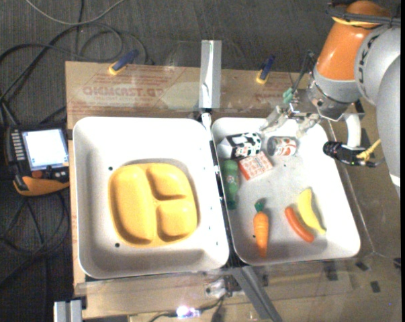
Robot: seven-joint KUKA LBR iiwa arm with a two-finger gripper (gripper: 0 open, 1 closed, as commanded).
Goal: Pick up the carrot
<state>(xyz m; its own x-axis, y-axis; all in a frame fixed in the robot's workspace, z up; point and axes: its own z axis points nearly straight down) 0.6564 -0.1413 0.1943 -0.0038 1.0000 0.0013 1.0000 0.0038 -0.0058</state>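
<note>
- There are two white bins side by side: the left bin and the right bin.
- In the left bin lies one yellow tray with three compartments.
- In the right bin I count seven things.
- One carrot, orange with a green top, lies in the lower middle of the right bin, with its green end pointing to the far side. Nothing touches it.
- One sausage, orange-red, lies to the right of the carrot, and one banana lies just beside the sausage, on its right.
- One green bottle lies along the left wall of the right bin.
- One red box, one black and white carton and one small can are grouped at the far side of the bin.
- The gripper is over the far right part of the right bin, just above the can and well apart from the carrot. Its fingers are spread apart and nothing is between them.
</note>
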